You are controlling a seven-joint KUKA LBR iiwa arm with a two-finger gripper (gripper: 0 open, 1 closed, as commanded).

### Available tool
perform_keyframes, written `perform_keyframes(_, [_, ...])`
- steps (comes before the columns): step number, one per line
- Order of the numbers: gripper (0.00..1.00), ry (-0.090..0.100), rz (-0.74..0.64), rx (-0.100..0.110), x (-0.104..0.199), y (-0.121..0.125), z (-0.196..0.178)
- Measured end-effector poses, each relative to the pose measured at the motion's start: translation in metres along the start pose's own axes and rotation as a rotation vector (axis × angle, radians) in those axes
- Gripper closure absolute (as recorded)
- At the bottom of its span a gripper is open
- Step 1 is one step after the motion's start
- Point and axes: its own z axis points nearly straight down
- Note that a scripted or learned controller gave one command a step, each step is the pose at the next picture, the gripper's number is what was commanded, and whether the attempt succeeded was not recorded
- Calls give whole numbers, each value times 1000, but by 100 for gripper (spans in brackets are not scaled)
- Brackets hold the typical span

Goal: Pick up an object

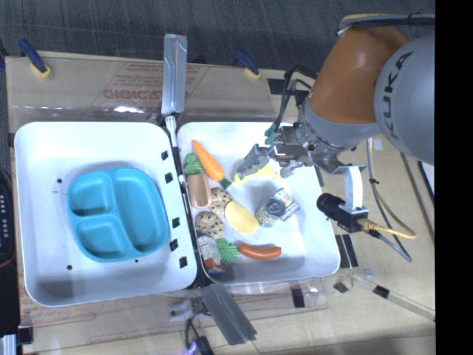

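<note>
Objects lie crowded in the right bin (314,254): a carrot (208,161) slants near the upper left, a tan block (197,189) sits just below it against the left wall, and two cookies (213,211) lie beside that block. A pale yellow lemon-like piece (240,217) rests near the middle, with a small can (276,207) tipped on its side just to its right. A red sausage (259,251) lies along the lower part of the bin, and a small green-topped item (220,253) sits near the lower left corner. A yellow piece (255,171) shows under the gripper's tip, partly hidden, so what it is cannot be told.

The gripper (259,158) hangs over the upper middle of this bin, its grey fingers pointing down and left toward that yellow piece; whether they are spread or closed around anything cannot be told from this angle. The arm (369,80) reaches in from the right, its orange band above the wrist.

The left bin (44,272) holds a blue divided tray (118,213)
</note>
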Motion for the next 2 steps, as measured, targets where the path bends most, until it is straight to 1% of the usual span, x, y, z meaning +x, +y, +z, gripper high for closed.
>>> perform_keyframes(1, [0,2,-230,3,-24,14,99])
perform_keyframes(2, [0,-5,-305,-21,-29,74,176])
